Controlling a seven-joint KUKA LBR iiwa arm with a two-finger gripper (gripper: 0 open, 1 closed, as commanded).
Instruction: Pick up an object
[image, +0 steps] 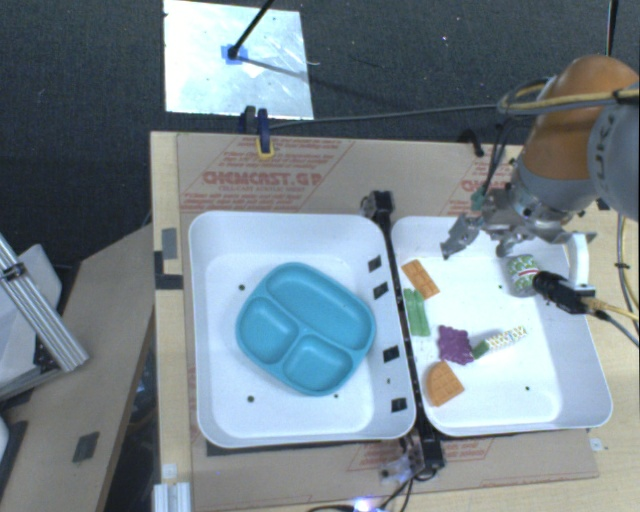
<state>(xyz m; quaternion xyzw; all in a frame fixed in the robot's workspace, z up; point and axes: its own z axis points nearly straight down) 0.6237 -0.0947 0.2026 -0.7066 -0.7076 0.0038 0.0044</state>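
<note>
My gripper (483, 238) hangs over the back of the right bin (575, 395), open, with nothing between its fingers. A small green-and-white can (522, 275) lies just right of and in front of it, apart from the fingers. An orange wafer (421, 279) rests to the gripper's front left. Along the bin's left wall lies a green piece (416, 312). Toward the front sit a purple bunch of grapes (455, 345), a white-and-green tube (500, 341) beside it, and another orange piece (445, 382).
The left bin (225, 255) holds a blue divided plate (303, 326). Black clips line the ridge between the two bins (392, 320). The right bin's front right floor is bare white.
</note>
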